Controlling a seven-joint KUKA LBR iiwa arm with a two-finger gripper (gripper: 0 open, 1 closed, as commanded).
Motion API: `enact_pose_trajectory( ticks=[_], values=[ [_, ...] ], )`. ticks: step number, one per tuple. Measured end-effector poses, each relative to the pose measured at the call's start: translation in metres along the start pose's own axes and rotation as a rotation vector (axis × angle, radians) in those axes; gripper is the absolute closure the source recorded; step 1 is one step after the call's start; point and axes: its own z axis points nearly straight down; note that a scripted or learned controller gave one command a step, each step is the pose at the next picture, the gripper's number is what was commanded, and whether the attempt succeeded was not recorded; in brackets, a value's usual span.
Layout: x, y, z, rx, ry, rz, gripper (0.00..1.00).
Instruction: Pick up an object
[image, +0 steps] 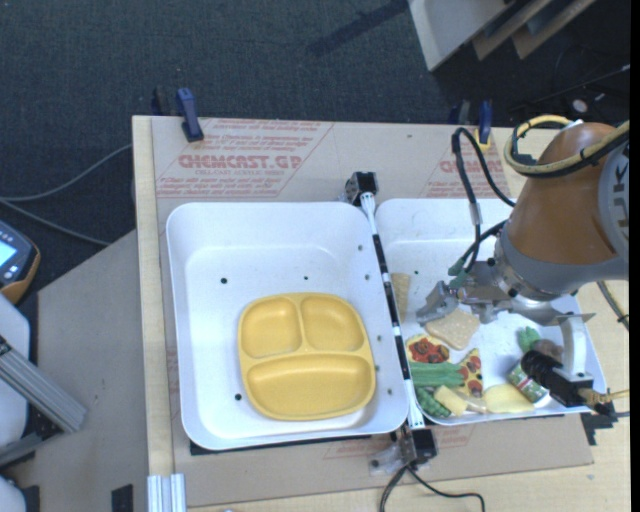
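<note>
My gripper (447, 300) hangs low over the right bin (425, 225), just above a slice of toast (452, 328). Nothing shows between its fingers. Toy food lies along the right bin's near edge: a pizza slice with red dots (428, 351), a green bean pod (437, 374), a second pizza piece (473, 374), a yellow banana (500, 400) and a green can (525, 383). A pale cracker-like piece (401, 292) lies against the bin's left wall.
The left bin (200, 240) holds a yellow divided plate (305, 355). A black bar (385, 285) runs between the bins. The arm's orange and grey body (560, 200) covers the right bin's far right part. Blue clamps (187, 110) hold the bench board.
</note>
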Motion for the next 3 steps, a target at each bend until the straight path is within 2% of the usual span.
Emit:
enact_pose_trajectory(
  ticks=[1,2,3],
  values=[
    [-0.064,0.004,0.120,-0.018,0.000,0.011,0.00],
    [-0.058,0.034,0.114,-0.016,-0.004,-0.001,0.00],
    [-0.169,0.113,0.044,-0.029,-0.016,0.006,0.00]
  ],
)
